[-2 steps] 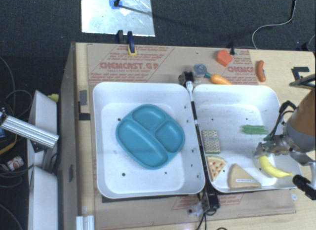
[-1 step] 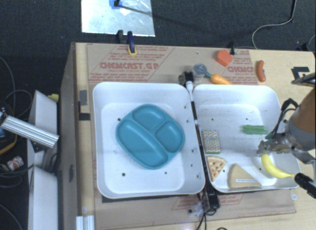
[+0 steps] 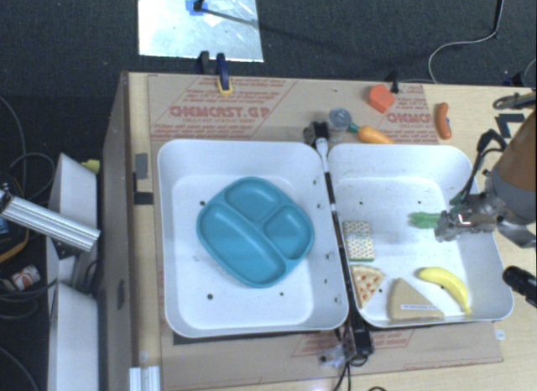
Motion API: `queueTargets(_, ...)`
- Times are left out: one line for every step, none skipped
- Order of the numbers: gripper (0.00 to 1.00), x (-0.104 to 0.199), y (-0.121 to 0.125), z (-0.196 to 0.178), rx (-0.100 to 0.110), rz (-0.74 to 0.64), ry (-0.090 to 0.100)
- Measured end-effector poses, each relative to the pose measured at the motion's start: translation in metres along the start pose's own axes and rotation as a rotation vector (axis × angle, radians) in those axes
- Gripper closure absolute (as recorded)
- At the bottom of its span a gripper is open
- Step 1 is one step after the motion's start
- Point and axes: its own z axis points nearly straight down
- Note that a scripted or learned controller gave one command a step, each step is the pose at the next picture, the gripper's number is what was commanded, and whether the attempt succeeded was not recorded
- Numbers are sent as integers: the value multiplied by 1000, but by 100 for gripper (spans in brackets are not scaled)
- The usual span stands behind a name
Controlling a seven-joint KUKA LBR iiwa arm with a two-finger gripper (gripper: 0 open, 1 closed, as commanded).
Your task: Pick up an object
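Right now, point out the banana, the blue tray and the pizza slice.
banana (image 3: 445,284): camera view, middle of its yellow curve.
blue tray (image 3: 252,231): camera view, ridge between its compartments.
pizza slice (image 3: 367,284): camera view, centre of the topping.

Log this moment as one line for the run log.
tool: over right white bin | at green object | grasp: unconfirmed | yellow banana: untouched | blue divided plate: left bin

Even overhead light fell on the bench (image 3: 277,96), leaving both white bins (image 3: 252,163) bright but not washed out. A silvery sheet (image 3: 201,12) on the dark floor caught strong glare. Shadows stayed soft and short beneath the blue tray (image 3: 252,230). The picture was slightly soft overall, and the gripper (image 3: 449,223) looked perhaps motion-blurred.
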Motion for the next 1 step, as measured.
queueTargets(100,-22,73,28,3,-1,0)
